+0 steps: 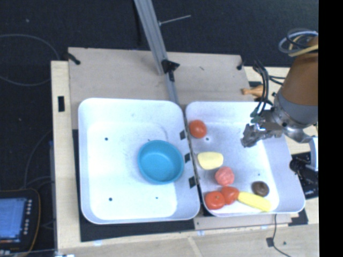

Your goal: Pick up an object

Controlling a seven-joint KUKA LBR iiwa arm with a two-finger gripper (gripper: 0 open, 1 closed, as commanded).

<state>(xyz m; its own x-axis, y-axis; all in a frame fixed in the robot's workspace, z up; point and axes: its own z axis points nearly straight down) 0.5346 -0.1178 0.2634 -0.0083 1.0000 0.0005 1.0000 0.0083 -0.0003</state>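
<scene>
Jaws poised above right bin (278, 143), grip state unreadable; nearest target, pink ball (224, 175), lies mid-bin toward tabletop's front edge; best to centre directly overhead before descending, avoiding neighbouring yellow block (210, 160).

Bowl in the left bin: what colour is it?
Blue; the bowl shows plainly in the camera view.

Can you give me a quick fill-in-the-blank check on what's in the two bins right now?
1. The blue bowl sits in the ____ bin.
2. The gripper hovers over the ____ bin.
3. The brown object lies just above the ____ banana-shaped piece.
4. The pink ball lies just below the pale ____ block.

Missing words: left; right; yellow; yellow
</scene>
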